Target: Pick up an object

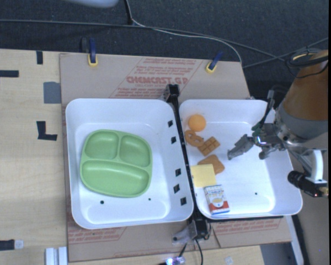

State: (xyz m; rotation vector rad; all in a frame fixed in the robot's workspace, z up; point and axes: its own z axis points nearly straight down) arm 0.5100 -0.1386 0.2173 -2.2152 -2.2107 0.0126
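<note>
The gripper [252,147] is seen over the right bin [276,203], right of the food cluster, with its fingers spread apart and nothing between them. No object is held.

Candidate objects are all packed against the divider side of the right bin: an orange ball [196,122] at the top, a waffle-like piece [202,142] just below it, a toast-like piece [212,163] under that, a yellow square [203,175] touching the toast-like piece, and a small carton [216,198] nearest the front wall. A green divided plate [116,163] is seen alone in the left bin [77,203].

Risks judged from here:
- Clutter: the pieces lie touching or just beside each other, so two could be pinched at once, or a neighbour could be shoved aside on descent.
- The yellow square and the toast-like piece look flat; the fingers could close above them and come up empty.
- The ball can be expected to roll out if caught off-centre.
- Everything sits near the divider wall, so a finger could strike it on approach.
- Gripper height above the bin floor cannot be judged from this slanted view.
</note>
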